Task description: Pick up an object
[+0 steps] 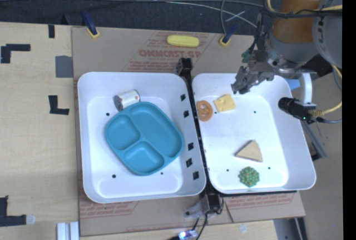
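Figure. The dark two-finger pincer (243, 86) of the grey arm with the orange band (303, 3) hangs over the far part of the right-hand shallow white plastic bin (278, 122), near its rear wall. Whether its tips stand apart or together cannot be told from this slanted view; nothing is seen clamped between them.

The likeliest target is the pale yellow, roughly square flat block (225, 103), which lies just beside the pincer, on the side toward the camera and slightly toward the divider between the bins. Its edges sit a little askew to the bin walls, with no marked long axis. Touching or nearly touching its far side from the pincer is the small orange-brown ring, like a pretzel or doughnut (204, 110), hard by the divider.

Well apart from the pincer, toward the camera, lie the tan wedge-shaped piece (249, 151) and, beyond it, the green knobbly ball (248, 176).

Judgement: the coming move turns on a short shift toward the camera and the divider, then a descent, so that the tips straddle the yellow block without catching the ring beside it.
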`<state>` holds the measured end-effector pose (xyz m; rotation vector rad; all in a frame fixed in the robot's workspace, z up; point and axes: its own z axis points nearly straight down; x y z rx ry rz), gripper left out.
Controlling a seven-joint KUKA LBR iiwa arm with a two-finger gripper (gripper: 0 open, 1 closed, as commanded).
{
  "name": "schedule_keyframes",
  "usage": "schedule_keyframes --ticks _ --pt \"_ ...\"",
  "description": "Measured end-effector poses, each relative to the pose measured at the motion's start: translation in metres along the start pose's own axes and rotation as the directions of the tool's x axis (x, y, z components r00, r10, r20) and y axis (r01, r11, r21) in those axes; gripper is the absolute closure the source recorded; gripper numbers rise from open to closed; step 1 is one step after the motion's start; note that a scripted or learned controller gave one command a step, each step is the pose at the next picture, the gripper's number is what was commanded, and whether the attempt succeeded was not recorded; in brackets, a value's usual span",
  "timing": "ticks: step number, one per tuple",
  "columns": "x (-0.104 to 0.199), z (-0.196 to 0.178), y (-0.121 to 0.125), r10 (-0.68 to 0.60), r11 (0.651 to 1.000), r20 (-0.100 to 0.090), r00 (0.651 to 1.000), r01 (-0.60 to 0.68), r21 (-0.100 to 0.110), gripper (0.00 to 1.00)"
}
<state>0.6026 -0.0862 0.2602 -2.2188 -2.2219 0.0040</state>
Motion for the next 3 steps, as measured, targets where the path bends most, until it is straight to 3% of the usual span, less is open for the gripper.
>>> schedule_keyframes --ticks 3 --pt "0.144 0.017 -0.059 -0.003 1.000 -0.001 1.000 0.003 0.001 1.00"
